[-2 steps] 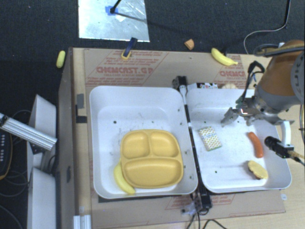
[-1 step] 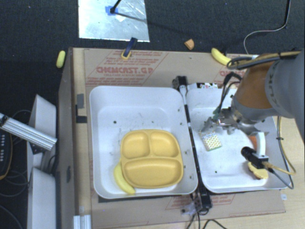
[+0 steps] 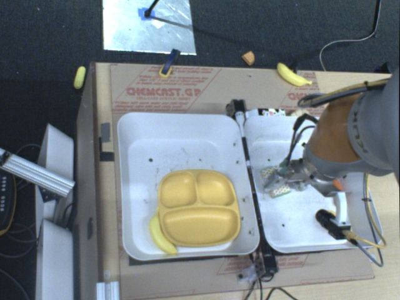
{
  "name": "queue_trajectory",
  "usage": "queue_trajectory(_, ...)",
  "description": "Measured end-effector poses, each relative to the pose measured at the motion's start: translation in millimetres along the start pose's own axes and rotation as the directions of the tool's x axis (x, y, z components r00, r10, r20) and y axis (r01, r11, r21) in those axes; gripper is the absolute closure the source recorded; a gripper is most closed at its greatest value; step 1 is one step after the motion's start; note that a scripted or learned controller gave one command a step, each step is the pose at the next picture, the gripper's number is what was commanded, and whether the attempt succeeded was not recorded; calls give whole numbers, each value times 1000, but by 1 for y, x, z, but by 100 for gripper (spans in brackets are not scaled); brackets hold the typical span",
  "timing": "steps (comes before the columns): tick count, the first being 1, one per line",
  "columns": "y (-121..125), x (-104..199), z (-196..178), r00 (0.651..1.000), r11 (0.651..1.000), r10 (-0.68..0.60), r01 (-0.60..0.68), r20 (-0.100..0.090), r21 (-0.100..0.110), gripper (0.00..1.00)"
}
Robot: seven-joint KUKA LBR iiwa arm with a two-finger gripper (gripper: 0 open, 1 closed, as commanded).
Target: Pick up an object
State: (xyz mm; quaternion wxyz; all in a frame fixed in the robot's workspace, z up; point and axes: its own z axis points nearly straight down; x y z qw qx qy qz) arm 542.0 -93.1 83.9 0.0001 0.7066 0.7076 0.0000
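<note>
The gripper (image 3: 274, 179) hangs low in the right bin (image 3: 275, 144), on the grey arm (image 3: 369, 127) reaching in from the view's right. Its tip is a grey blur, so whether the fingers are apart or together cannot be told.

Just to its left in the view, the black seam (image 3: 245, 158) between the two bins runs close by. Beyond that seam, well to the gripper's left, the left bin (image 3: 134, 167) holds a yellow divided plate (image 3: 199, 206). A banana (image 3: 160, 235) is tucked against the plate's lower-left edge. Far above the gripper in the view, outside the bins, a second banana (image 3: 292, 74) lies on the cardboard-covered surface (image 3: 187, 89), with a small tan piece (image 3: 249, 57) further left.

The nearest thing is a small flat packet (image 3: 281, 191), pale with dark and greenish speckles. It lies on the right bin's floor just below and right of the gripper; whether they touch cannot be told.
</note>
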Motion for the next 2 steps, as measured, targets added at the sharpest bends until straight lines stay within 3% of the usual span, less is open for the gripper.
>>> queue_trajectory(1,1,0,-11,1000,1000,-1,1,0,-2,100)
queue_trajectory(2,33,71,-101,1000,1000,-3,3,-1,-4,100)
